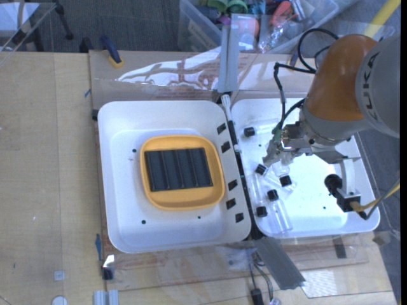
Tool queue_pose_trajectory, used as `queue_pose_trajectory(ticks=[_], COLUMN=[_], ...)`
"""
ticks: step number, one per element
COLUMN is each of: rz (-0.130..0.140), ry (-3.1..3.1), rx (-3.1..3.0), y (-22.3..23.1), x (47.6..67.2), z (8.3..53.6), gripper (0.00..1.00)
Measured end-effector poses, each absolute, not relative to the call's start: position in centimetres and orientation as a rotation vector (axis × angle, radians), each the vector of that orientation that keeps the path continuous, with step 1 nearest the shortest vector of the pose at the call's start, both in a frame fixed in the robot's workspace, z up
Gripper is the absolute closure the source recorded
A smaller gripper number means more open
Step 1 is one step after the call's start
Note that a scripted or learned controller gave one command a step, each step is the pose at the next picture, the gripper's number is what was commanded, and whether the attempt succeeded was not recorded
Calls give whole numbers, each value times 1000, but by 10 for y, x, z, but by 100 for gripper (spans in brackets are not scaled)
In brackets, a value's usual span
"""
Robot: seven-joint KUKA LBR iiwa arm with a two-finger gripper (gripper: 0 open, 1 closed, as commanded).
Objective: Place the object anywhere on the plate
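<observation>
1. In the camera view, the plate (pixel 182 171), a yellow-rimmed dish with a dark ribbed centre, is lying in the middle of the left bin (pixel 121 132), which is sitting on the tabletop (pixel 44 170).
2. Right of the plate, across the divider between the bins, the arm (pixel 340 81) is reaching down into the right bin (pixel 318 215), and the gripper (pixel 280 154) is hanging over that bin's upper left part.
3. How the jaws are standing cannot be told here, since the wrist is covering them from above.
4. Just right of the plate, past the divider, a clear plastic object (pixel 270 202) is lying among small dark bits on the bin floor, its long axis seeming to run slantwise from upper left to lower right; its outline is faint.
5. That object is lying just below the gripper, toward the bin's near edge, so the coming move is likely turning on a short drop there, then a carry leftward to the plate.
</observation>
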State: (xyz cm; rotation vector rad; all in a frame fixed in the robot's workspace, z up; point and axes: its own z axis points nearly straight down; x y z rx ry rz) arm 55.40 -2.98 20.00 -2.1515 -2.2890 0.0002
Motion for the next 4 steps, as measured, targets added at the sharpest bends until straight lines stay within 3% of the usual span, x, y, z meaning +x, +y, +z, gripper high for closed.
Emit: queue_pose_trajectory(ticks=[1,2,3,4], rz=[3,1,3,-2], ry=[-2501,-2492,-2496,-2622], rx=[-1894,-1912,-1902,-1733], y=[-1,28,47,94], x=[497,555,505,560], z=[184,184,184,199], gripper=[100,100,100,100])
